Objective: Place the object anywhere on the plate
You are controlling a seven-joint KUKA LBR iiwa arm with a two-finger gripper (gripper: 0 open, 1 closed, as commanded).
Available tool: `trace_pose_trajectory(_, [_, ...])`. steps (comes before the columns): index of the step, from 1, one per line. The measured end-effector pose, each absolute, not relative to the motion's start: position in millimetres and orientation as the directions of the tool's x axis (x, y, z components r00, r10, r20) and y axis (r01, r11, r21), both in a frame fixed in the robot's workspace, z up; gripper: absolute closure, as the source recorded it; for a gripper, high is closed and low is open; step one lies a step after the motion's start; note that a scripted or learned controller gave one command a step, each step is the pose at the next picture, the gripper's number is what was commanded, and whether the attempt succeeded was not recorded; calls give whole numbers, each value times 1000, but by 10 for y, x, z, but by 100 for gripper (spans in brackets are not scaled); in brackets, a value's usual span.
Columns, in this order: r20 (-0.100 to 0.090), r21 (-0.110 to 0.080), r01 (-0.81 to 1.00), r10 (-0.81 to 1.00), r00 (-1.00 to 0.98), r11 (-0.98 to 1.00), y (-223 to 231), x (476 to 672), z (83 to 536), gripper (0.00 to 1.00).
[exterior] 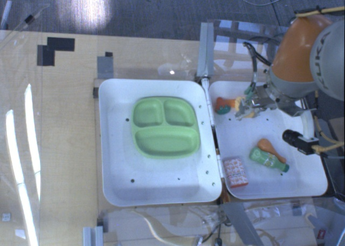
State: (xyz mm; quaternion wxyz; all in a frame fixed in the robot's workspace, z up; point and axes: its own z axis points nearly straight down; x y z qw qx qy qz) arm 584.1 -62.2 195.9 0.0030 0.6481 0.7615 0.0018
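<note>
A green plate (164, 127) with three compartments lies in the left bin (116, 180). In the right bin (307, 183) an orange and red toy (225, 104) lies near the upper left corner. My gripper (245, 107) hangs just to the right of that toy, low over the bin floor, and the toy lies beside it rather than between its fingers. A green bottle (268, 160) lies at the lower right with an orange piece (269, 148) against it. A small red and white packet (235, 171) rests near the bin's front left corner.
The grey arm with its orange band (299, 40) comes in from the upper right over the right bin. A black part (295, 140) sticks out at the bin's right side. A metal divider (211, 126) runs between the bins.
</note>
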Motion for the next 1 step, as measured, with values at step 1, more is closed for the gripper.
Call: trace_pose_trajectory(1, [-2, 6, 949, 949, -314, 314, -146, 6018, 1858, 100])
